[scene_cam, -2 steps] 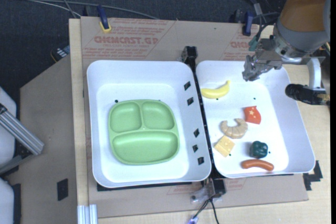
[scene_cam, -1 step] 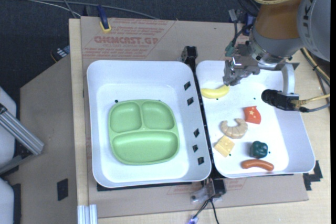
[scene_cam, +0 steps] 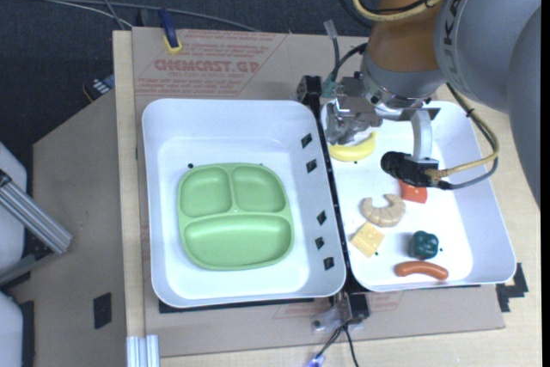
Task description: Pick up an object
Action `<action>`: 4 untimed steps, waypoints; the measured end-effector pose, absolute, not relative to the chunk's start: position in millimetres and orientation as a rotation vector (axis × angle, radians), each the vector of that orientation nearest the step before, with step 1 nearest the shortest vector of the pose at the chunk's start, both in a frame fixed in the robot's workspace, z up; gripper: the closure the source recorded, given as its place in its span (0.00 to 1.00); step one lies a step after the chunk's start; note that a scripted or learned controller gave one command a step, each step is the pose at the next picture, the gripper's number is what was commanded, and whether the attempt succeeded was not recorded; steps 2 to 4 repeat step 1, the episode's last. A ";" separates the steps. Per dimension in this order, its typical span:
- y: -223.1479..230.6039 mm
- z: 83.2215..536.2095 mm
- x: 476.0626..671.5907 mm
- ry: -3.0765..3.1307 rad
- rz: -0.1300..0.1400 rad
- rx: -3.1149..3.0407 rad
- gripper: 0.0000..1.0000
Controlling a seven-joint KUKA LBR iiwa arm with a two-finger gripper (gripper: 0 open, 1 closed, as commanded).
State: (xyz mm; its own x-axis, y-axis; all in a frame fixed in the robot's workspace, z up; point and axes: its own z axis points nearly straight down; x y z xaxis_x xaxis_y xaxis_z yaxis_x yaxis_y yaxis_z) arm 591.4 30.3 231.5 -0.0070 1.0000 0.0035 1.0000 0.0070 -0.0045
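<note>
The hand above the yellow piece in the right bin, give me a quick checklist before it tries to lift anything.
1. Hand over the yellow banana-like piece: ok, it sits right above it.
2. Piece between the fingers: cannot tell, the wrist hides them.
3. Piece apart from its neighbours: ok, the croissant and red block lie clear of it.
4. Room beside the bin wall: not ok, the piece lies close to the divider.
5. Cable off the toys: cannot tell, it hangs over the red block.
</note>
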 end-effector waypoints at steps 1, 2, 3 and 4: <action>83.6 237.1 586.0 -2.227 -0.003 -2.213 1.00; 83.6 237.1 586.0 -2.227 -0.003 -2.213 1.00; 83.6 237.1 586.0 -2.227 -0.003 -2.213 1.00; 83.6 237.1 586.0 -2.227 -0.003 -2.213 1.00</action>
